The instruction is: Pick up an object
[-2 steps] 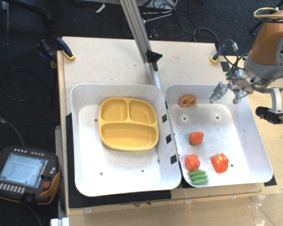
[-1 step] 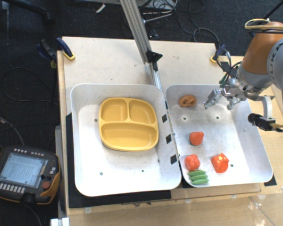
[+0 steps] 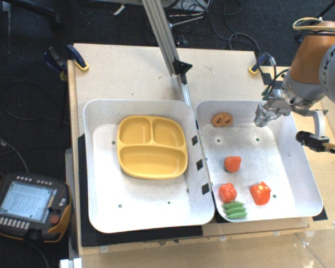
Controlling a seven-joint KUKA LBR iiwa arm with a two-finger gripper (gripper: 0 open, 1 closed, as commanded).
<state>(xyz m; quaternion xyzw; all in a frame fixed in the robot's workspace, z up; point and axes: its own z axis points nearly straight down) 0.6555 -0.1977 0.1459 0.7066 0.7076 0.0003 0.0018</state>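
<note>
My gripper (image 3: 262, 118) hangs over the far right part of the right bin (image 3: 301, 166), with nothing visible between its fingers. A brown pretzel (image 3: 222, 119) lies to its left near the bin's far wall. Nearer the front lie a small red piece (image 3: 232, 163), a red pepper-like piece (image 3: 228, 192), a red strawberry-like piece (image 3: 260, 193) and a green pea pod (image 3: 234, 209). All of them rest on the bin floor, apart from the gripper.
The left bin (image 3: 100, 149) holds a yellow divided plate (image 3: 152, 147). A slanted metal pole (image 3: 163, 32) rises from between the bins at the back. A teach pendant (image 3: 28, 205) lies off the bench at lower left.
</note>
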